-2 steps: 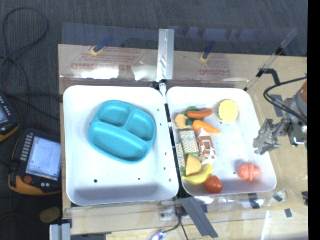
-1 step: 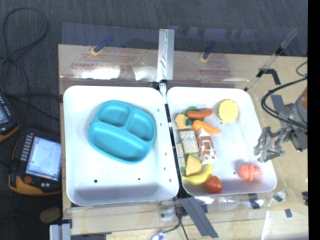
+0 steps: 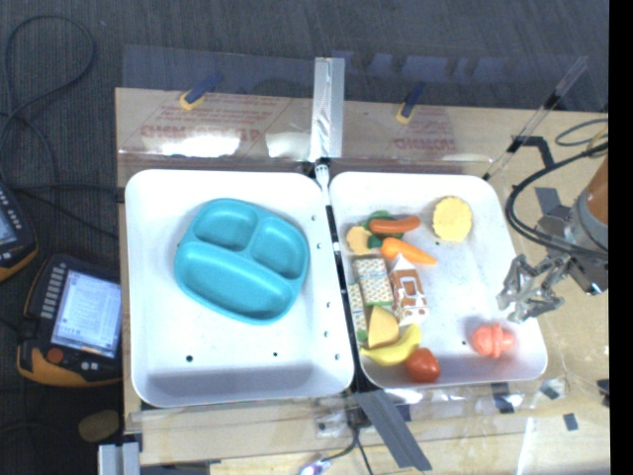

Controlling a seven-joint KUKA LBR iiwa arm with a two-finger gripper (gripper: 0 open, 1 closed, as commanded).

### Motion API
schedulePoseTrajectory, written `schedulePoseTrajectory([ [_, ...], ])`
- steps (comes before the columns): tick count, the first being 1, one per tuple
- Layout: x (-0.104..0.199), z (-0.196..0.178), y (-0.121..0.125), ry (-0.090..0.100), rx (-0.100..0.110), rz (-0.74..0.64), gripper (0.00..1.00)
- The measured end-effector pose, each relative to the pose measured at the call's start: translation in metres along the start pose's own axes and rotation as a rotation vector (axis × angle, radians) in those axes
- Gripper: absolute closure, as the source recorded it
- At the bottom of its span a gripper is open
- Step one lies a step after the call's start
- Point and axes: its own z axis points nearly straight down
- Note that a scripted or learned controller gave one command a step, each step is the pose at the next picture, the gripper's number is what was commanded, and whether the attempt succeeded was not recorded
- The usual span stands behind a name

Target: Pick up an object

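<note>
The right bin point(image 3: 495, 198) holds several toy foods. A yellow round piece point(image 3: 451, 218) lies at its far side, with a carrot point(image 3: 407, 251) and a sausage point(image 3: 394, 226) left of it. A cracker pack point(image 3: 372, 280) and a small orange-and-white box point(image 3: 407, 295) sit near the middle-left. A banana point(image 3: 391, 349) and a red tomato point(image 3: 422, 365) rest at the near edge. An orange-pink fruit point(image 3: 492, 340) lies at the near right. My gripper point(image 3: 521, 291) hangs over the bin's right edge, just above and right of that fruit, with nothing visibly held.
The left bin point(image 3: 148, 344) carries a blue divided plate point(image 3: 242, 257). A metal divider post point(image 3: 327, 107) stands behind the seam between the bins. Cables point(image 3: 539, 216) loop at the right beside the arm. A handheld pendant point(image 3: 69, 320) lies off the bench at the left.
</note>
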Motion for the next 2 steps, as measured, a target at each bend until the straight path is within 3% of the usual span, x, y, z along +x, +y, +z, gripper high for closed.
schedulePoseTrajectory([
  [1,-0.002,-0.021,-0.001,-0.002,0.000,-0.334,1.00],
  [2,-0.028,-0.058,-0.013,-0.003,-0.001,-0.522,1.00],
])
